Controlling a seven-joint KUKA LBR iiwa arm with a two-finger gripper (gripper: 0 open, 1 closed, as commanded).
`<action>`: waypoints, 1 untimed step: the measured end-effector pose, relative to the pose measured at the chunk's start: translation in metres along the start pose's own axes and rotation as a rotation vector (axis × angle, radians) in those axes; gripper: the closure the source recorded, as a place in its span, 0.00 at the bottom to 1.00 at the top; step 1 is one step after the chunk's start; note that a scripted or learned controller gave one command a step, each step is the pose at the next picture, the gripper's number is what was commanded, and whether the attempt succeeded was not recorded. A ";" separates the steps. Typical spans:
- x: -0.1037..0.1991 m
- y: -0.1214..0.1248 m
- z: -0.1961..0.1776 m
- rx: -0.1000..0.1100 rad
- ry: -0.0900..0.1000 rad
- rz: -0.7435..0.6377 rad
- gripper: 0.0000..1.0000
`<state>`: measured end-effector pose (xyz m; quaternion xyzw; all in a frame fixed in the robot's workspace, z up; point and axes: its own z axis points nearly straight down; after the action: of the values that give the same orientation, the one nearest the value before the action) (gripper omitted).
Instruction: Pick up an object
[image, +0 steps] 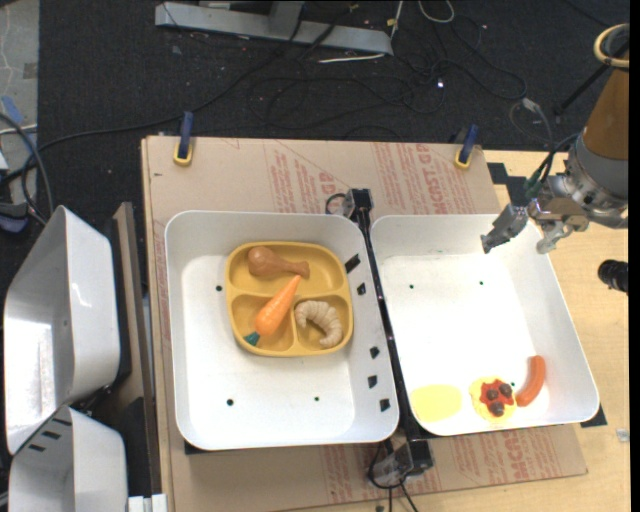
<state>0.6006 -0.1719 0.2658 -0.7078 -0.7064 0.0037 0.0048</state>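
Hovering above the right bin (560, 300), the gripper (522, 232) has its fingers spread, pinching nothing.

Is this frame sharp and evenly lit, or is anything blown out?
Camera view: both bins are bright, near blown out, under even light with soft shadows; the toys in the tray stay crisp; the hand at the right bin's far corner looks slightly soft; the floor beyond falls dark.
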 end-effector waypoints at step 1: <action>0.001 0.002 -0.007 -0.012 -0.002 -0.003 0.00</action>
<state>0.6027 -0.1713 0.2731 -0.7068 -0.7074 0.0003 -0.0002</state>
